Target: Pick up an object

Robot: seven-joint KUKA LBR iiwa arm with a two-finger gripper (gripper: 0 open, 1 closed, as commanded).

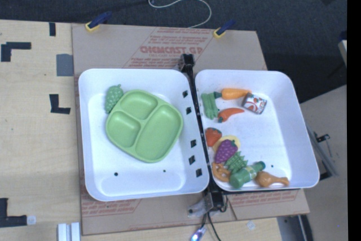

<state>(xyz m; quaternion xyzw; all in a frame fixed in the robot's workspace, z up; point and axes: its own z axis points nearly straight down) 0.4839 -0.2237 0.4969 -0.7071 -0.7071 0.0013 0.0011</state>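
Camera view: nothing is lifted yet, and the approach step is judged to be in hand.

How far the pincer is open, and whether anything is held, cannot be told. On the bench (39, 121), the right bin (293, 121), on the side from which the arm reaches in, is crowded with toy food: a carrot (234, 93), a small red-and-white can (254, 103), purple grapes (224, 150) and an orange gourd (271, 180). In the left bin (90, 121), a green divided plate (144, 131) is touched by a green grape bunch (114, 97). The can, set slightly apart from its neighbours, is judged the easiest target; a descent straight above it would be called for.
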